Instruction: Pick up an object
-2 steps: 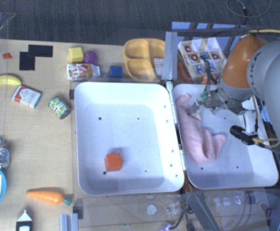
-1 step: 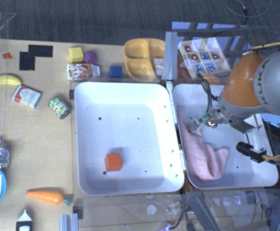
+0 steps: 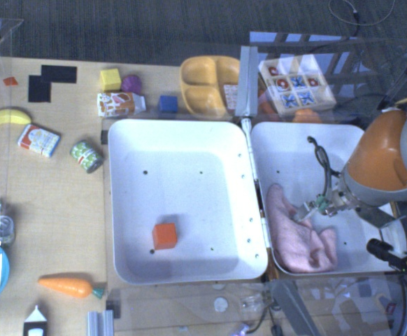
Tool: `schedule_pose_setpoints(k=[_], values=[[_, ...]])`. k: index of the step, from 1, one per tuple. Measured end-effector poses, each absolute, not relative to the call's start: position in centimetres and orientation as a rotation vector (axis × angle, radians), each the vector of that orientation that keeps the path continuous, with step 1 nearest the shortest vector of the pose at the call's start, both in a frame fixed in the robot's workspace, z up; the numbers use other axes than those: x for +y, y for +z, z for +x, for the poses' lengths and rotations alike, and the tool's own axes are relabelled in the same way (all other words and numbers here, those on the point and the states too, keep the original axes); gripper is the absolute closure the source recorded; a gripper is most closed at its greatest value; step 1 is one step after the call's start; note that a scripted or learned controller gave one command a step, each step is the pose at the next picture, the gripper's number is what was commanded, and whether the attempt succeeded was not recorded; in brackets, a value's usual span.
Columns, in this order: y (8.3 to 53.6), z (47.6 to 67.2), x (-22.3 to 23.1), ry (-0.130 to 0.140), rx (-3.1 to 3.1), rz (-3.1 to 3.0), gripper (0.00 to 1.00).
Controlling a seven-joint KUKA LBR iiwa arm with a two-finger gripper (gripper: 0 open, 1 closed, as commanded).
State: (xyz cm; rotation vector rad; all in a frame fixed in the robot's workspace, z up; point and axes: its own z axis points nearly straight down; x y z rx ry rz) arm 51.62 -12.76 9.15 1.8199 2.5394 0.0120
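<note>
Above pink cloth (image 3: 298,236), gripper (image 3: 308,212)

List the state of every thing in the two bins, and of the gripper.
orange block: lying flat in the left bin, untouched.
pink cloth: crumpled on the floor of the right bin.
gripper: low over the pink cloth's upper edge; grip cannot be told.
</note>
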Motion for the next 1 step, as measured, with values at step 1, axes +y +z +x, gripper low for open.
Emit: schedule_pose_setpoints(k=[1], values=[[9.18,51.84,-9.49,0.014,2.604,1.718,0.00]])
